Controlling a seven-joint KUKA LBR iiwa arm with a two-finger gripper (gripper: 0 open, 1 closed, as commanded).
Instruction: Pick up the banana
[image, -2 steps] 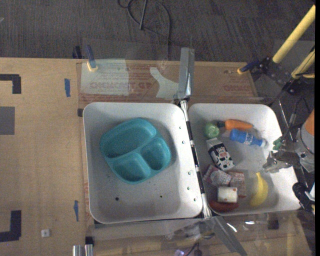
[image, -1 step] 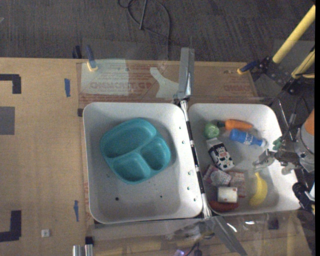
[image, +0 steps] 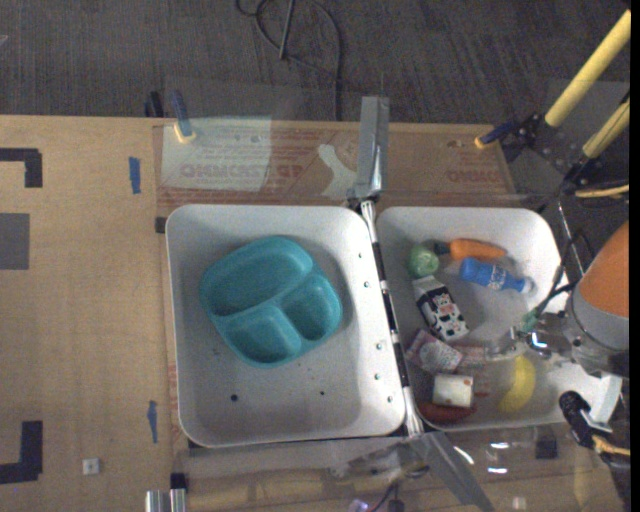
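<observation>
End effector over the right bin, near the banana.
I see the curved yellow banana (image: 519, 385) in the right white bin's (image: 540, 228) near-right corner; my end effector (image: 535, 338) hovers just beyond it, finger state unclear.

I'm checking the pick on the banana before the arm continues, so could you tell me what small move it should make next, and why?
Probably a short shift toward the bin's near edge, then straight down. The banana lies in the right bin near its lower right corner, with the gripper just above it in the image; the carton sits clear to its left.
</observation>
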